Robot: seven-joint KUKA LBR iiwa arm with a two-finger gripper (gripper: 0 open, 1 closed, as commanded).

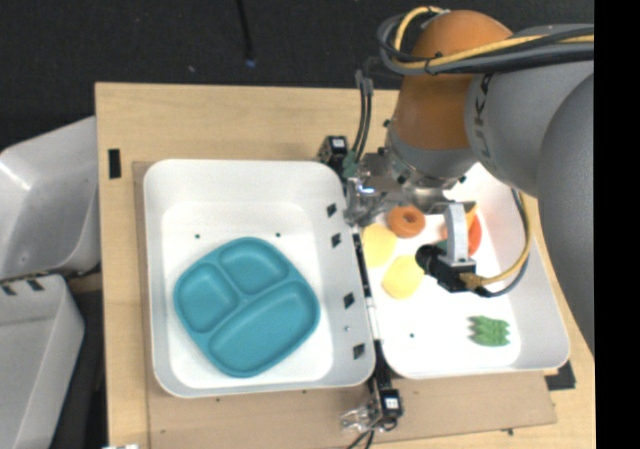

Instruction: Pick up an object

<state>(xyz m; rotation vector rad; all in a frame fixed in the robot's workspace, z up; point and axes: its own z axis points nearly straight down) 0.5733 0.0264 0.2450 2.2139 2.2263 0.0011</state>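
**Gripper at the right bin's near wall, orange ring closest**

The grey arm looms over the right bin and hides the tip of the gripper, so I cannot tell if it is open or closed. An orange ring lies just beside it, toward the view's lower right. Two yellow pieces lie beyond, and a green object sits well apart. The left bin holds a blue divided plate.

You've got a pale wood bench, flat top, with bare strips along its far and near edges. Two shallow white bins sit directly on it, side by side: left bin, right bin. Their inner rims meet mid-bench, with small black fittings along that seam. There's a black slot near the bench's left edge.
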